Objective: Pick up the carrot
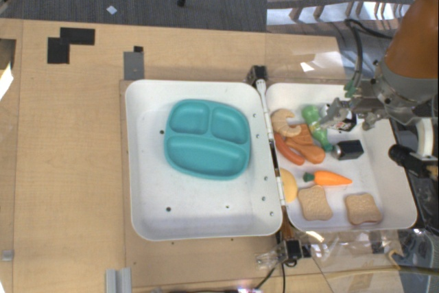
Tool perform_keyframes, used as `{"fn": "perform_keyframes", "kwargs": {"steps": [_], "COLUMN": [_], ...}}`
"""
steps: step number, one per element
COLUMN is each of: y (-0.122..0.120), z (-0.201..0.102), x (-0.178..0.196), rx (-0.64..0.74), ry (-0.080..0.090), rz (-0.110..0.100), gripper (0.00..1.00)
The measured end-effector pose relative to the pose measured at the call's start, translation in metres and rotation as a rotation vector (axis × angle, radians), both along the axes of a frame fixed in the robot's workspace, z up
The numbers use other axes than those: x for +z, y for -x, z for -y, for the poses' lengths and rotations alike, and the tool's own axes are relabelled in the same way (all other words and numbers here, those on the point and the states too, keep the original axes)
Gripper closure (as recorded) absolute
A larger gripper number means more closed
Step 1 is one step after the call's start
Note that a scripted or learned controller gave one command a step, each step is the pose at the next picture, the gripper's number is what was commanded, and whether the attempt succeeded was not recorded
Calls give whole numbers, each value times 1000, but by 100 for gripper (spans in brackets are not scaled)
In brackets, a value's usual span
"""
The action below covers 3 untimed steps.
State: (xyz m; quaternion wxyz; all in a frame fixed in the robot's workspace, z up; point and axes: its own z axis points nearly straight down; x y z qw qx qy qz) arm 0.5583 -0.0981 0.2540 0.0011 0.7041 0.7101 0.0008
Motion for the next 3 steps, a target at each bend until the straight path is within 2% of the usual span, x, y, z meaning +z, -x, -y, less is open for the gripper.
{"fn": "perform_keyframes", "kwargs": {"steps": [1, 2, 3], "y": [69, 20, 16], "z": [22, 29, 28], "x": [-139, -166, -153], "rx": [54, -232, -227], "ry": [-1, -3, -3], "rz": [-14, 2, 11], "gripper": [0, 0, 100]}}
